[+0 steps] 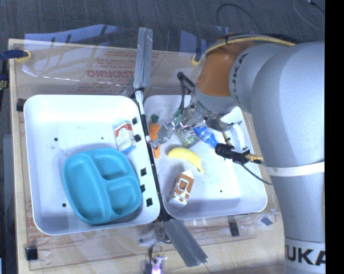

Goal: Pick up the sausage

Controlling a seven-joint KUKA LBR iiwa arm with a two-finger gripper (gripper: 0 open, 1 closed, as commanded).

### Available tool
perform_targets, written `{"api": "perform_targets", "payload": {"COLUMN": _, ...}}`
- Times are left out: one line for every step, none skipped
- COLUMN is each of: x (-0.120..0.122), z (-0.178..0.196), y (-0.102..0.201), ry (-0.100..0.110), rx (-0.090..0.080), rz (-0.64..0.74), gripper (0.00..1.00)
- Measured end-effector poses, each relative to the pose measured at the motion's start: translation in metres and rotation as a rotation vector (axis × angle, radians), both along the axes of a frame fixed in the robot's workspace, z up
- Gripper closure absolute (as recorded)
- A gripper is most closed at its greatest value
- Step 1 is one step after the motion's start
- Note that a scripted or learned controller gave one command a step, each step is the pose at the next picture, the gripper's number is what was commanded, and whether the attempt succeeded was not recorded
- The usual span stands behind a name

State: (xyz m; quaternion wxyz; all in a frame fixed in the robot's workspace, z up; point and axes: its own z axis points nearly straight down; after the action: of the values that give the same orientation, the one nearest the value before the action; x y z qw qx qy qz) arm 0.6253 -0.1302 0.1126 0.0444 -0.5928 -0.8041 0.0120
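My hand [180,124] hangs low in the right bin [249,196], among a carrot [154,131], a yellow banana [185,156] and a blue bottle [205,135]. I cannot tell its grip state, nor pick out the sausage in that clutter. I should settle squarely over one smooth, rounded piece. A rigid teal tray [100,184] sits in the left bin [57,116].

1. The sausage [156,150] shows as a small reddish-orange stub, too small to make out its shape or surface clearly.
2. It lies flat on the floor of the right bin [229,181], close against that bin's left wall.
3. It sits just below the carrot [154,131] and near the left tip of the banana [186,156], apart from it.
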Motion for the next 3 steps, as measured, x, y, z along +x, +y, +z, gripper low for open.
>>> {"api": "perform_targets", "payload": {"x": 0.009, "z": 0.001, "y": -0.002, "ry": -0.056, "rx": -0.013, "rz": 0.074, "gripper": 0.00}}
{"api": "perform_targets", "payload": {"x": 0.016, "z": -0.003, "y": -0.006, "ry": -0.028, "rx": 0.002, "rz": 0.044, "gripper": 0.00}}
{"api": "perform_targets", "payload": {"x": 0.031, "z": -0.001, "y": 0.005, "ry": -0.064, "rx": 0.004, "rz": 0.422, "gripper": 0.00}}
